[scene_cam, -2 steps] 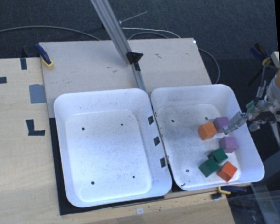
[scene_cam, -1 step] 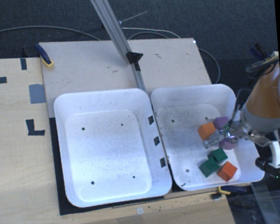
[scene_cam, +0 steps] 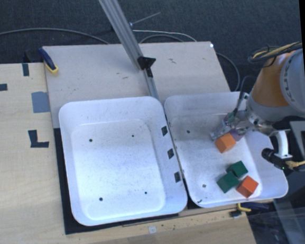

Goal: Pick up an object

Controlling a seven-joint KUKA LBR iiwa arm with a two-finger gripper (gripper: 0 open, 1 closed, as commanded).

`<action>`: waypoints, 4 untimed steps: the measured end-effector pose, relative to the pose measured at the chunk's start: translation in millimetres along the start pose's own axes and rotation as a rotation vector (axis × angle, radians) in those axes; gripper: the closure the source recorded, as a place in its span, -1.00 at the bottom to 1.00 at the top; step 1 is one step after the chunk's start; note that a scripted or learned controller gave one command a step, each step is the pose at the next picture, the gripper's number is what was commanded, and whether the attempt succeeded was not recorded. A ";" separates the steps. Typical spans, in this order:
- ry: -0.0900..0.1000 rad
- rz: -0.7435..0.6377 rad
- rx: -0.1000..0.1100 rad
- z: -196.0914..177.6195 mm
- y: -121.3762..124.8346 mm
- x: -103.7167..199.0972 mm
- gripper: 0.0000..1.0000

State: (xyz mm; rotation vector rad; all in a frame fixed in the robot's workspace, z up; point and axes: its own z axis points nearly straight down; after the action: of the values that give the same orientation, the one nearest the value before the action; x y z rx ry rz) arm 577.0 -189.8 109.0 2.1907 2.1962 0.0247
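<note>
Setting: robotics lab test cell. You have a plywood table (scene_cam: 19,173) marked with tape patches, far left of the pincer (scene_cam: 228,129); two white bins (scene_cam: 114,109); an aluminium camera mast (scene_cam: 123,28) behind them; loose cables (scene_cam: 54,30) over dark carpet (scene_cam: 211,7).

The grey arm (scene_cam: 277,89) reaches in from the right, wrist angled down-left.
</note>
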 end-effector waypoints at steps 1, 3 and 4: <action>-0.009 0.001 -0.007 -0.2 -10.0 37.6 -1.00; -0.009 0.002 -0.008 -0.7 -30.6 37.3 -1.00; -0.010 0.007 0.001 -0.1 -22.8 39.1 -1.00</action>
State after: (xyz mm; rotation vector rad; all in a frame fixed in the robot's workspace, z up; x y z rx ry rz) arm 554.2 -150.8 107.6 2.1946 2.1838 0.0122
